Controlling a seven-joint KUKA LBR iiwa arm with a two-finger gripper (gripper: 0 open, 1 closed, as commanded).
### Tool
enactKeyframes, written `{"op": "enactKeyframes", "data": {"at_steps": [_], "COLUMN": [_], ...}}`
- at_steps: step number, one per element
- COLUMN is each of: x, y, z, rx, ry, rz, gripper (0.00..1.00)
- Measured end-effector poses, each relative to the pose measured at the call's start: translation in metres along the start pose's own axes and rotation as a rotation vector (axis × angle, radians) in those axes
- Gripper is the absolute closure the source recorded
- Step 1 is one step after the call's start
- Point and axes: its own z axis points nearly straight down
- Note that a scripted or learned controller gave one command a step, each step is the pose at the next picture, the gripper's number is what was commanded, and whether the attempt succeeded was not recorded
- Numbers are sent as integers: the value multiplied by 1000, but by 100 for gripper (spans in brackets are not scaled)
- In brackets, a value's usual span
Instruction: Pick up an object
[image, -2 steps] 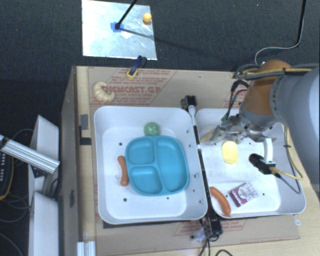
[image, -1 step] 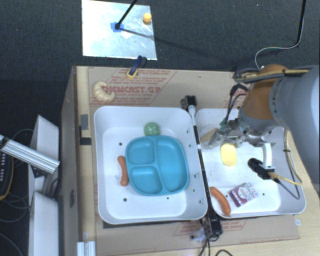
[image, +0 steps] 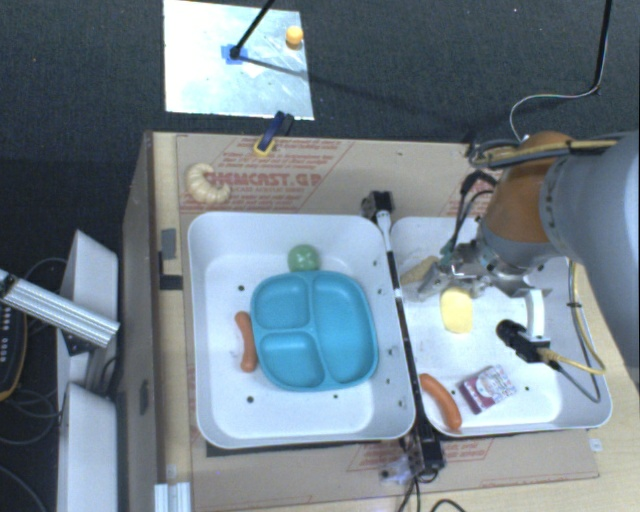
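2 white bins are seen side by side on the bench. In the left bin (image: 215, 300) a blue divided plate (image: 312, 330) lies near the middle, with a green ball (image: 304, 258) touching its far edge and an orange sausage (image: 245, 341) just beside its left edge. In the right bin (image: 575, 395) a yellow block (image: 457, 311) lies toward the far left part, a second sausage (image: 441, 400) rests at the near left corner, and a small red-and-white packet (image: 487, 388) lies just beside it on the right.

The arm is reached in from the right, and its gripper (image: 462, 272) is lowered over the right bin, directly above the far end of the yellow block. How the hand is set, wide or narrow, cannot be told: the tips are hidden among cables and the wrist body. Nothing is seen to be held between them.

As a judgement, the task is at its approach or grasp stage. The yellow block is taken as the likely target, being closest beneath the hand. It appears to rest on the bin floor, so no lift is shown. Left to be done: a closing on the block, and a raise clear of the bin. A slip may be risked, since the block looks rounded and smooth.
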Motion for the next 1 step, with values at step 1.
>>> {"op": "enactKeyframes", "data": {"at_steps": [1], "x": [2], "y": [-7], "z": [0], "rx": [0], "ry": [0], "rz": [0], "gripper": [0]}}
